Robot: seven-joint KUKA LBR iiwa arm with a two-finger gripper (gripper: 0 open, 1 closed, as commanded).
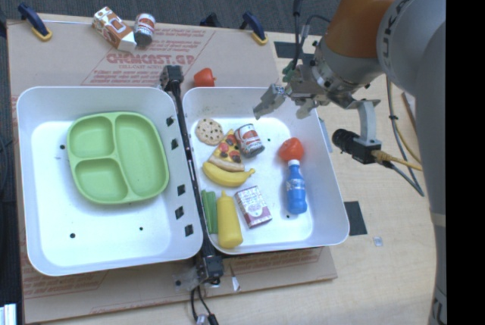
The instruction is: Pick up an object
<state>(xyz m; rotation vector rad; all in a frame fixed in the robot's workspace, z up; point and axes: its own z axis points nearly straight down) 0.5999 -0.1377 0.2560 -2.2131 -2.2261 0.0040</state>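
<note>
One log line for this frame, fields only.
gripper: above right bin's far edge | holding: nothing visible | nearest: soup can

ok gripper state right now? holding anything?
Gripper: open, holding nothing, above the top edge of the right bin.

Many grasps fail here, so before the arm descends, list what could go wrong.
1. The pizza slice, can, cookie and banana lie packed together; a grasp may catch two or nudge neighbours.
2. The gripper hovers near the right bin rim and could clip it.
3. The blue bottle may roll.
</note>
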